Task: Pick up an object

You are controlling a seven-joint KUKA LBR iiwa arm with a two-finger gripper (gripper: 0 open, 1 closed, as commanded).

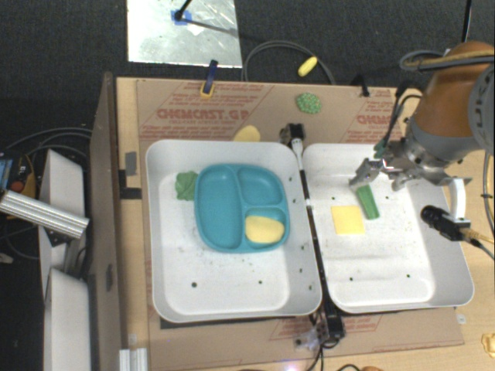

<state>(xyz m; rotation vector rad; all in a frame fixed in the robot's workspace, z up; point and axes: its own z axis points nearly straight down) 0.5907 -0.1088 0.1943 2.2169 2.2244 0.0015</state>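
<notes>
In the right bin, the gripper hung at 1 o'clock of the green block, jaws apart, nothing held. Block lay beside yellow square; pickup not yet done.

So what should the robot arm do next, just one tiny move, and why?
Probably lower the end effector a little onto the green block. It hovers by the block's upper end in the right bin, with the yellow square right beside, so a straight drop seems safest.
</notes>
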